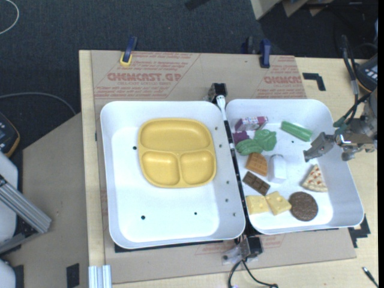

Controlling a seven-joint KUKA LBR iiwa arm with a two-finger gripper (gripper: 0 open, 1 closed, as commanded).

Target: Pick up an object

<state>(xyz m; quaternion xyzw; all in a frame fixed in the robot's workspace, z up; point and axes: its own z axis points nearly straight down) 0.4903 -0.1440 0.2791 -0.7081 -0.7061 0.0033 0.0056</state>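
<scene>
The right bin (pixel 342 197) holds several toy foods. Among them are a green stick (pixel 296 130), a leafy green piece (pixel 258 141), a purple packet (pixel 251 123), a waffle (pixel 256 162) and a white block (pixel 278 167). A pizza slice (pixel 315 179), a round brown patty (pixel 303 206), a chocolate bar (pixel 256 183) and two cheese pieces (pixel 268 204) lie along the near side. My gripper (pixel 332 152) hangs over the bin's right side, just above the pizza slice. It is open, with nothing between the fingers.
The left bin (pixel 120 179) holds a yellow divided plate (pixel 177 152). The bins touch along a central rim (pixel 231 161). Clamps (pixel 127 53) sit at the bench's back edge. Cables and grey hardware (pixel 360 77) stand at the far right.
</scene>
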